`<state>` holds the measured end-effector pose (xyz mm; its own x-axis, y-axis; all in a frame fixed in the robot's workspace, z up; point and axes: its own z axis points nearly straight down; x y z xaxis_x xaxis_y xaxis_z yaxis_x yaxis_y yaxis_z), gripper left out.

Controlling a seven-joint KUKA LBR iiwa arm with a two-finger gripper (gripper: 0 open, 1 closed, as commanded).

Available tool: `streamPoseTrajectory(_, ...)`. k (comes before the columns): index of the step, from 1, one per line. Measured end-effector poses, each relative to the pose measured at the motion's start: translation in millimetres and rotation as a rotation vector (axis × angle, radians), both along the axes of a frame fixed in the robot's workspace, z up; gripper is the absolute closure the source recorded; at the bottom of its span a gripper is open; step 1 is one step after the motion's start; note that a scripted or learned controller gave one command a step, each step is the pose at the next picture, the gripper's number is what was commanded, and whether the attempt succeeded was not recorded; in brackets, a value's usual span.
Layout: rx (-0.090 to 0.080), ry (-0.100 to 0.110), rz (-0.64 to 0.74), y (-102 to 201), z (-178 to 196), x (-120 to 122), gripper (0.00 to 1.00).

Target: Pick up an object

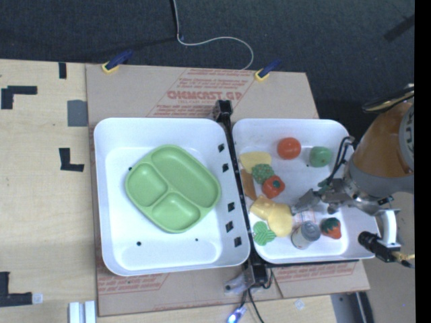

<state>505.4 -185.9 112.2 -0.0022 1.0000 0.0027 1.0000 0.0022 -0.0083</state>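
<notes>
In the right bin (337,130), near its right wall, the end effector (322,200) sits low over the clutter, with the arm (384,153) coming in across that wall. No target is named, so any piece will do. The nearest candidates are a grey piece (308,233) and a red piece (330,228) in the bin's front right corner, with a yellow piece (273,215) just left of them.

Risks, as I judge them:
- The front right corner is tightly packed, so a descent could land on two pieces at once and push them apart rather than grip either one.
- The bin wall is close, so a finger could catch the rim or pin a piece against it.
- The round tomato (289,148) and green ball (320,156) towards the back could roll away if nudged.

End effector state: I can't tell. The dark linkage blurs into the pieces below it, and nothing is clearly held.

The left bin (108,180) carries a green tray (173,188), well away from the action.
</notes>
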Motion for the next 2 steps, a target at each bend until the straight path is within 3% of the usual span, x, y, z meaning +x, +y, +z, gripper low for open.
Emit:
streamPoseTrajectory(1,-0.001,-0.006,-0.001,0,-27,1,0.0)
streamPoseTrajectory(2,-0.004,-0.016,-0.001,-1,-13,5,1.0)
